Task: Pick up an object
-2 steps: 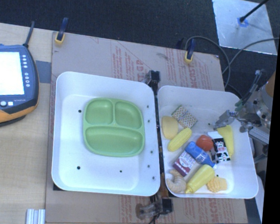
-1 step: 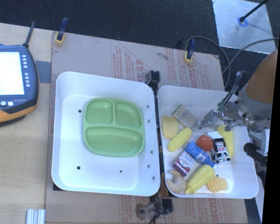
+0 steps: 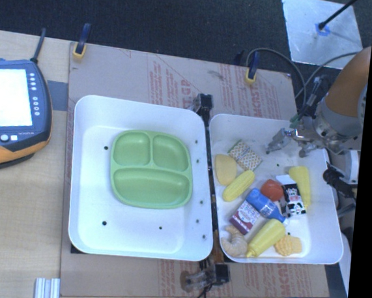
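One green plate (image 3: 151, 169), two bins (image 3: 83, 233) (side by side).

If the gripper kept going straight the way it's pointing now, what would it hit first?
The gripper points left and down over the right bin. Going on, it would probably reach the checkered square item first, though depth is hard to judge from this slanted view.

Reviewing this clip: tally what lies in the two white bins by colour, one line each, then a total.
Green: 1, the divided plastic plate
Yellow: 5, from the corn-like piece to the waffle-textured round
Red: 1, the round ball
Blue: 1, the squat bottle
Other or mixed: 4, such as the checkered packet
Total: 12
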`<state>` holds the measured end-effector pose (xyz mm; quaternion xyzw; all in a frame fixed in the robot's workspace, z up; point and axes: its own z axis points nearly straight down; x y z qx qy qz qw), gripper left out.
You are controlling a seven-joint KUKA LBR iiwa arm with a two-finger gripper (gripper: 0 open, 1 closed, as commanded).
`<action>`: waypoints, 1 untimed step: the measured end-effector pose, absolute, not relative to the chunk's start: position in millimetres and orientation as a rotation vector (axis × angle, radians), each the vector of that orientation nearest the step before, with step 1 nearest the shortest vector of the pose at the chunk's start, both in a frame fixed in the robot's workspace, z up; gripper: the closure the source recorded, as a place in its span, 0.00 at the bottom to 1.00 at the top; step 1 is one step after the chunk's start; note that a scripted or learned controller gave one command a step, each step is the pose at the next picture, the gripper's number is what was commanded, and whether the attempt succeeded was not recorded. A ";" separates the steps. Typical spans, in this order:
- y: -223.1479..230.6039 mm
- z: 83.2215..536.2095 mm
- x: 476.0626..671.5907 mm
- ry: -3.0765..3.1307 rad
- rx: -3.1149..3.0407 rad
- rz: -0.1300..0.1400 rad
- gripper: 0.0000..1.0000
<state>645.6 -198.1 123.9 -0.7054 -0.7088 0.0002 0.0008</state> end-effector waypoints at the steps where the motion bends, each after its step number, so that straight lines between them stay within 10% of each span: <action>1: -180.2 124.0 601.1 -2.224 -2.216 0.004 0.00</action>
